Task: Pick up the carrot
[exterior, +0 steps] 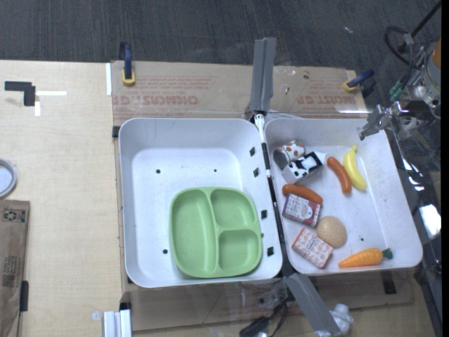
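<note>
**Carrot waits in the near corner**

Lowest in the frame among the toys, the carrot (363, 258) lies flat at the lower right of the right bin (393, 188), near the front wall. Left of it sit an egg (331, 231) and a red packet (311, 247); a banana (354, 168) lies further up. The gripper (382, 120) hangs at the bin's upper right edge, well apart from the carrot, gripping nothing I can see; how wide it stands I cannot tell. Left bin: a green plate (215, 231).

Pale wooden worktop (63, 188) carries two white bins side by side: left bin (140, 202), right bin (393, 209). Tape roll (5, 180) and brown paper bag (12, 255) lie near left edge.
</note>
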Controlling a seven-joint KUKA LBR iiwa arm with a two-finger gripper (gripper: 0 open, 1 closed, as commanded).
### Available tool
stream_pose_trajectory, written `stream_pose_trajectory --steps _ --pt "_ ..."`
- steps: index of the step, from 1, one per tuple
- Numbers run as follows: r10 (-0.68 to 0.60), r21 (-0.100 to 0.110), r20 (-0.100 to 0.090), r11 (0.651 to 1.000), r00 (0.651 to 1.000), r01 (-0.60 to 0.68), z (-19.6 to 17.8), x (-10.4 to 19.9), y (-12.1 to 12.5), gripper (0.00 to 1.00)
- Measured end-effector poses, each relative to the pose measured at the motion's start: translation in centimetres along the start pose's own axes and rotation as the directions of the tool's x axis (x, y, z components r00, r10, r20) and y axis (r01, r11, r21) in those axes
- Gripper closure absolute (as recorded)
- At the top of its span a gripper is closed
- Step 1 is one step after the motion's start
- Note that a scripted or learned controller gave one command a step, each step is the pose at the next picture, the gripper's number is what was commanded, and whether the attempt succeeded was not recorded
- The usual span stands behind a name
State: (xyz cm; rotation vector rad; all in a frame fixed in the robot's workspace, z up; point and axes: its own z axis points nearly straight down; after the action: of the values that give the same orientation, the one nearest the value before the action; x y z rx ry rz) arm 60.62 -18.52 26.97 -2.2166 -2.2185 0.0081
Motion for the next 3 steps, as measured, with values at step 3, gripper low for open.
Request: stream_pose_trajectory --steps 3 --pt "-0.527 -0.002 0.000 0.850 0.850 0.527 16.4 6.5 -4.6 0.00"
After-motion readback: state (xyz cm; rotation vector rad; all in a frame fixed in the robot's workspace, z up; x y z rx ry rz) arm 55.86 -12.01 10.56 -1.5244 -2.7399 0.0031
